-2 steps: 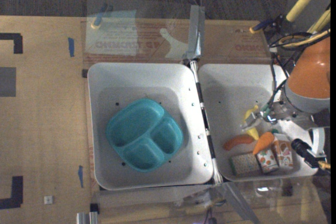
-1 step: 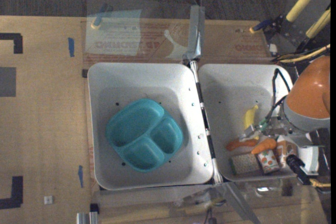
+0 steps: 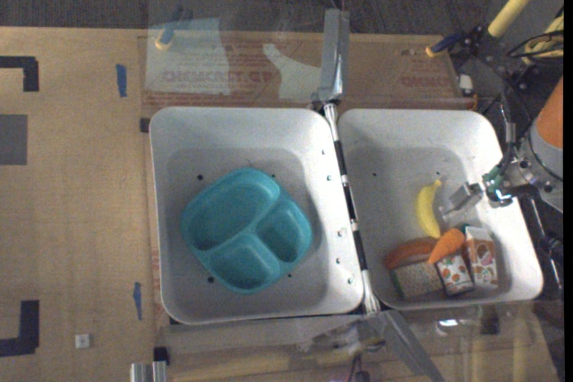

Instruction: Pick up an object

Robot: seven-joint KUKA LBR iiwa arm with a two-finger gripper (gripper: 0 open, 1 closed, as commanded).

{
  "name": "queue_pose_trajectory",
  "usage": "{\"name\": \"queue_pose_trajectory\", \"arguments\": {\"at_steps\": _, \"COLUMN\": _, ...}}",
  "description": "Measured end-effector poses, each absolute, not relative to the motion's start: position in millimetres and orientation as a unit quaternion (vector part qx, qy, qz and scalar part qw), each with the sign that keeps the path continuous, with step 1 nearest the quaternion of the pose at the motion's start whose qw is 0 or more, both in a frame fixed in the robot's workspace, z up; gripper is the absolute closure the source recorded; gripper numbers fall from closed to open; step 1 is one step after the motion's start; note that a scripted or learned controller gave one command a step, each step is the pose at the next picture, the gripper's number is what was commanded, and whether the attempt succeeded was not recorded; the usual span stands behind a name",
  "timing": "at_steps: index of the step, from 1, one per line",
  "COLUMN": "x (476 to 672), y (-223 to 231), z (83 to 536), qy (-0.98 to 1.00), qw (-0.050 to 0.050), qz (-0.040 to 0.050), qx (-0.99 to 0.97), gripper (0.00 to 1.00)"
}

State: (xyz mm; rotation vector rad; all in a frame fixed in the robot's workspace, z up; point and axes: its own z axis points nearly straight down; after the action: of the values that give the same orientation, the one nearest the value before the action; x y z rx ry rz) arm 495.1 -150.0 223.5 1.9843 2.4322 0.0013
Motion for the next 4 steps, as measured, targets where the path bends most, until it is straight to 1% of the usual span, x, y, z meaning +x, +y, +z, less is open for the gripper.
{"name": "queue_pose_trajectory", "arguments": {"at_steps": 1, "x": 528.6, "y": -153, "z": 91, "qy": 0.775, "qw": 0.002, "qz": 0.0007, "qx": 0.632, "gripper": 0.0}}
{"name": "queue_pose_trajectory", "arguments": {"at_steps": 2, "x": 564.1, "y": -121, "z": 103, "qy": 0.744, "qw": 0.002, "qz": 0.0005, "qx": 0.668, "gripper": 0.0}}
{"name": "queue_pose_trajectory", "arguments": {"at_steps": 3, "x": 564.6, "y": -122, "z": 112, "qy": 0.743, "qw": 0.003, "qz": 0.001, "qx": 0.669, "gripper": 1.0}}
{"name": "queue_pose_trajectory", "arguments": {"at_steps": 4, "x": 603.1, "y": -64, "z": 185, "qy": 0.72, "qw": 0.001, "qz": 0.0001, "qx": 0.694, "gripper": 1.0}}
